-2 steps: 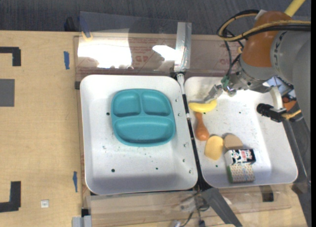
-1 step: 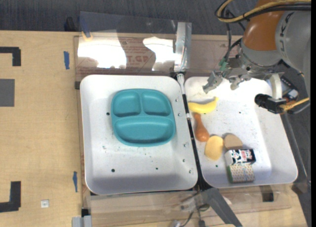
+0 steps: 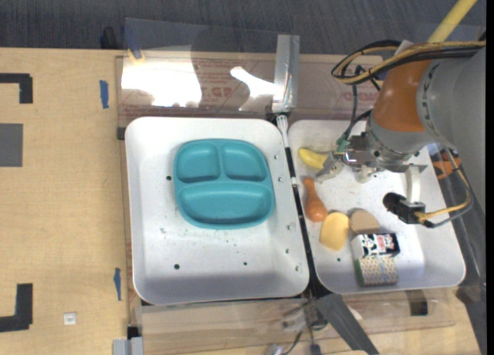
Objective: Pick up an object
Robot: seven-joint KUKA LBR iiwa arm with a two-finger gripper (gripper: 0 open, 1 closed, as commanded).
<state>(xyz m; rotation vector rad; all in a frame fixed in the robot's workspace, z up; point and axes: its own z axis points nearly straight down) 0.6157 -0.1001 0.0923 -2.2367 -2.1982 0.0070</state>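
The right bin (image 3: pixel 444 268) holds several small objects. A yellow banana-shaped piece (image 3: pixel 312 158) lies at its upper left, with an orange carrot-like piece (image 3: pixel 314 202) below it. Further down are a yellow lump (image 3: pixel 334 231), a tan piece (image 3: pixel 363 221), a black-and-white box (image 3: pixel 378 245) and a patterned box (image 3: pixel 376 270). My gripper (image 3: pixel 335 159) hangs low over the bin's upper part, just right of the yellow banana-shaped piece. Its fingers are open and nothing is between them.
The left bin (image 3: pixel 147 253) holds a teal divided plate (image 3: pixel 224 182). A ridge (image 3: pixel 297 214) separates the two bins. A black plug on a cable (image 3: pixel 401 207) hangs from the arm over the right bin. A clear panel (image 3: pixel 201 83) stands behind the bins.
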